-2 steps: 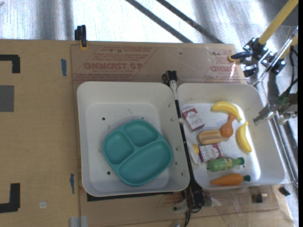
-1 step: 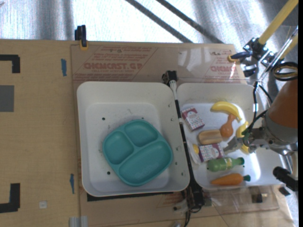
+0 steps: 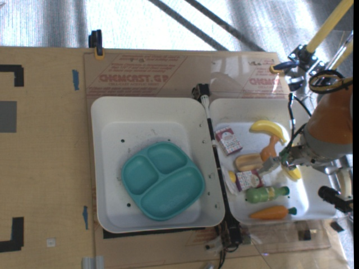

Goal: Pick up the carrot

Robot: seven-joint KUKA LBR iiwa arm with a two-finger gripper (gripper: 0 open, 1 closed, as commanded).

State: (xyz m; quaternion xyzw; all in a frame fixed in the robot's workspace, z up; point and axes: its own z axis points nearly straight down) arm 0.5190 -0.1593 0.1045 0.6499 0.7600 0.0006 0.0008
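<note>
Camera view, from above the bench:

Bench: a brown cardboard-covered top carried two shallow white bins side by side, the left bin (image 3: 106, 150) and the right bin (image 3: 247, 116), meeting along a dark seam in the middle.

Left bin: it held a teal plate (image 3: 162, 179) with three compartments, lying flat near the bin's centre and turned at a slant.

Right bin: it was crowded with small things, all close together.

Carrot (image 3: 271, 212): orange with a green stalk end pointing right, it lay flat near the front wall of the right bin, apart from the claw.

Green bottle (image 3: 265, 194): it lay on its side just behind the carrot, between the carrot and the claw.

Banana (image 3: 269, 129): yellow, curved, it lay toward the back of the right bin.

Red and white packets: one (image 3: 228, 140) sat near the left wall of the right bin; another (image 3: 247, 180) lay lower down, beside a tan bread roll (image 3: 247, 162).

Arm (image 3: 334, 122): grey with an orange band, it came in from the right, over the right side of the right bin.

Claw (image 3: 279, 161): it sat low among the things in the middle of the right bin, near the roll and an orange piece (image 3: 270, 149). Whether its fingers were wide or narrow, I cannot tell.

Clamp (image 3: 96, 41): a black and orange one gripped the back edge of the cardboard.
</note>
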